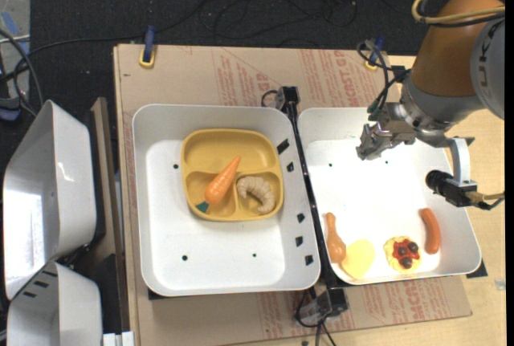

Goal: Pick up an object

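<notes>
My gripper hangs over the far part of the right bin, with nothing seen between its fingers. Along that bin's near edge lie an orange drumstick-shaped toy, a yellow disc, a small pizza-like piece with red and dark toppings and an orange sausage. All of them lie well below the gripper in the picture. The left bin holds a yellow divided plate with a carrot and a pale shrimp on it.
A black divider with clips runs between the two bins. A black fitting on a white bracket sits at the right bin's right side. Cables lie on the dark floor behind the bench. White containers stand at the left.
</notes>
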`<state>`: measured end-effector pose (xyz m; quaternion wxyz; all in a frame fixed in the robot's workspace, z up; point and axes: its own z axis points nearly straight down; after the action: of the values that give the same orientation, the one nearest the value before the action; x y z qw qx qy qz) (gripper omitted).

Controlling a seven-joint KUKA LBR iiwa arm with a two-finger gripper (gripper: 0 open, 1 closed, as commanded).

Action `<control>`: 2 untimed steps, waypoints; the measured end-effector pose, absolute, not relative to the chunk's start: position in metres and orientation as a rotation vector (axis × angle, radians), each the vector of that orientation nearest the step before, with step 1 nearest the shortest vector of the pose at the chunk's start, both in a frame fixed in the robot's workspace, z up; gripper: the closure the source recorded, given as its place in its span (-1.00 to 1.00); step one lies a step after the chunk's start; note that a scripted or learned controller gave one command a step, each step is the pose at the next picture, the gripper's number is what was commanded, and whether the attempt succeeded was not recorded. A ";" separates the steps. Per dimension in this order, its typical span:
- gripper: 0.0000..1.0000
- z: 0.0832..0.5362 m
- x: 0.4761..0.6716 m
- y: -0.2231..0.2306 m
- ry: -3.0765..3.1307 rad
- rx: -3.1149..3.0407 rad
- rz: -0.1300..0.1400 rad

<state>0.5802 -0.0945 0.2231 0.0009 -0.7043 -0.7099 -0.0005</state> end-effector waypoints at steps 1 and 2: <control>1.00 0.234 0.572 -0.037 -2.229 -2.211 -0.001; 1.00 0.224 0.558 0.011 -2.228 -2.211 0.002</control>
<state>0.5578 0.0114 0.2237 0.0013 -0.7045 -0.7097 0.0006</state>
